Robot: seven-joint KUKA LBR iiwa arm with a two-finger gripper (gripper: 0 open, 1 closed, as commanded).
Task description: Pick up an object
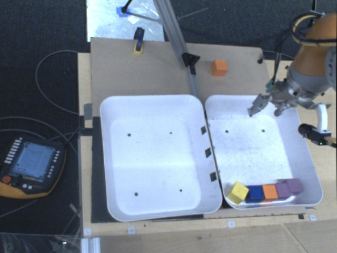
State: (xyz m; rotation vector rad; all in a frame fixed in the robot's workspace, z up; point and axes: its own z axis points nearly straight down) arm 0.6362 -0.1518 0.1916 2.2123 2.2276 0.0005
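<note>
Along the near edge of the right bin [247, 146] lies a row of small blocks: yellow [238, 192], blue [256, 193], orange [270, 192] and two purple ones [289, 187]. An orange cube [219, 67] sits on the brown board behind the bins. My gripper [267, 107] hangs over the far right part of the right bin, well away from the row of blocks. It is open, its two fingers spread with nothing between them.
The left bin [152, 100] lies beside the right one. A slanted metal pole [174, 30] crosses the board behind them, with a small blue and yellow clamp [138, 40] nearby. A teach pendant [31, 165] and cables lie on the floor at left.
</note>
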